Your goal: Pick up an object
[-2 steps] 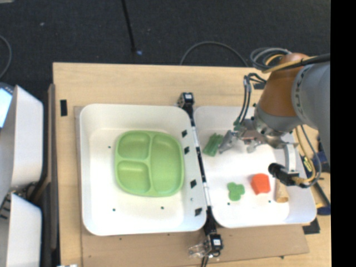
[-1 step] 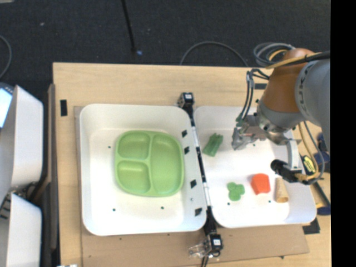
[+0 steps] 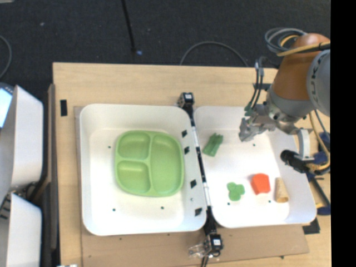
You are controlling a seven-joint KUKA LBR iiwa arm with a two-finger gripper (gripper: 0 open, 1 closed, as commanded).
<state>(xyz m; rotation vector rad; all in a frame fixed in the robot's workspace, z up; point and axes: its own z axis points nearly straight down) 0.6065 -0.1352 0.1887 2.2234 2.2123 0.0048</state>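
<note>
From my seat the fingers (image 3: pixel 248 131) sit in the upper right of the frame, over the top part of the right-hand shallow white bin (image 3: pixel 295 213). They are a small grey cluster under the wrist, and I cannot tell from this slant whether they are spread or pinched; nothing shows between them.

The closest candidate is the small green block of plastic (image 3: pixel 213 144), lying on the bin floor to the left of the fingers and slightly lower in the frame, near but apart from them. Its long axis runs on a diagonal, upper right to lower left, so I judge a grasp would need the fingers turned to close across its short side. That leftward, slightly downward offset is what the next move hinges on.

Further down the same bin lie a lumpy green toy (image 3: pixel 236 191), an orange-red chunky block (image 3: pixel 261 183) just right of it, and a tan wedge-shaped piece (image 3: pixel 281 191) near the bin's right wall. All three are well apart from the fingers.

The left white bin (image 3: pixel 89 216) carries a light green divided plastic plate (image 3: pixel 149 162), across the divider. Both bins rest on the pale wooden counter (image 3: pixel 111 82).
</note>
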